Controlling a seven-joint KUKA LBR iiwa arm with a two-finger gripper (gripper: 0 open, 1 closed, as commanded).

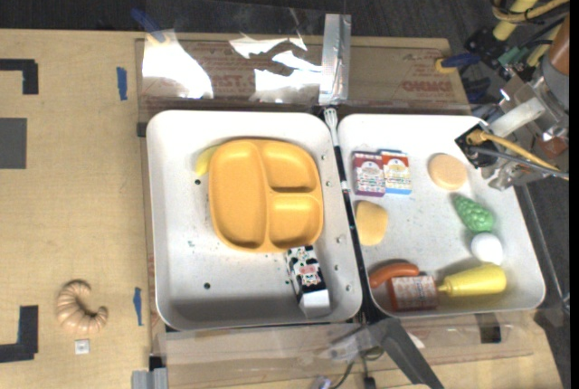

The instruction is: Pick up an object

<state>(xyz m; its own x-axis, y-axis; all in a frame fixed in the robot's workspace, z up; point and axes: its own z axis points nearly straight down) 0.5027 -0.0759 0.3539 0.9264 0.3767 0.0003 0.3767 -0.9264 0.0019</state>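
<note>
Ketchup bottle (409, 289) and mustard bottle (473, 280) lie along the front wall of the right bin (422, 230); gripper (501, 178) sits above its right rim, opening not discernible.

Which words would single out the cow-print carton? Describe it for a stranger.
Find the left white bin, the one holding a yellow divided plate. Just below the plate, by that bin's lower right corner, lies a small carton. Its black-and-white cow print sets it apart from the plain yellow plate.
</note>
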